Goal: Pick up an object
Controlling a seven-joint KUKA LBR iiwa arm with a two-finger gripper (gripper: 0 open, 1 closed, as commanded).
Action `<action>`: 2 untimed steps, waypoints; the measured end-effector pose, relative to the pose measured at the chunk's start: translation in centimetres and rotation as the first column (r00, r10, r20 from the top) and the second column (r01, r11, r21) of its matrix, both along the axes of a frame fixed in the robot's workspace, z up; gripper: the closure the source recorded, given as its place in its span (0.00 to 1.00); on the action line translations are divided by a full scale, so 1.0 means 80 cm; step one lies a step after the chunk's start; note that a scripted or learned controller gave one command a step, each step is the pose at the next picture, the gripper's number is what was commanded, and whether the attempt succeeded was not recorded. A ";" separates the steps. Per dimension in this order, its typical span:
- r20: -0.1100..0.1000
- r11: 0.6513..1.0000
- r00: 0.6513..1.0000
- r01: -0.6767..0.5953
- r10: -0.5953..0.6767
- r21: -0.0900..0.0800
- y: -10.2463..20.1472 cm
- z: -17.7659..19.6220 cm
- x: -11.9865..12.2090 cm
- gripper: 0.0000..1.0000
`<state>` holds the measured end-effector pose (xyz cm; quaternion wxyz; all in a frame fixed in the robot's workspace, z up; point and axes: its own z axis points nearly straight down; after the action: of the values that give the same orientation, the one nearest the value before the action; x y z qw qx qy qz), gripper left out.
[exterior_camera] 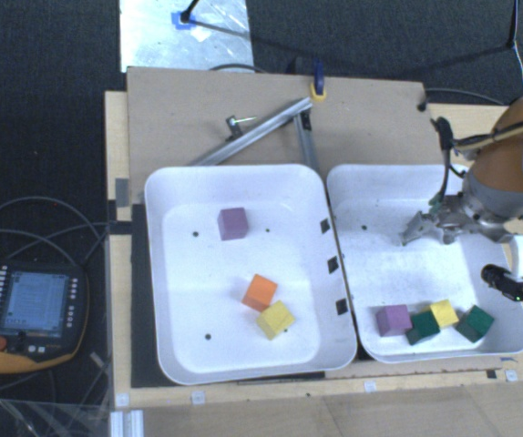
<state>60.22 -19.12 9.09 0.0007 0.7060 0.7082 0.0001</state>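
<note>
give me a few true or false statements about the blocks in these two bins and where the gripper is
1. The left bin holds three blocks. True.
2. The orange block touches the yellow block in the left bin. True.
3. The gripper is over the left bin. False: it is over the right bin.
4. The right bin holds two green blocks. True: one and another.
5. The purple block in the left bin lies against the orange one. False: it sits apart.

The right bin's (371,185) upper and middle floor lay open. Four blocks crowded its near wall: purple (393,319), dark green (421,327), yellow (443,312), green (476,322). In the left bin (166,244), orange (260,291) and yellow (275,320) blocks touched; a purple block (232,223) stood well apart.
</note>
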 end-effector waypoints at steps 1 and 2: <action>0.004 1.000 1.000 -0.002 0.002 -0.001 -0.001 0.015 0.001 1.00; 0.008 1.000 1.000 -0.001 0.001 -0.002 -0.004 0.096 0.002 1.00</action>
<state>60.38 -19.45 16.75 0.0041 0.7056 0.7086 0.0020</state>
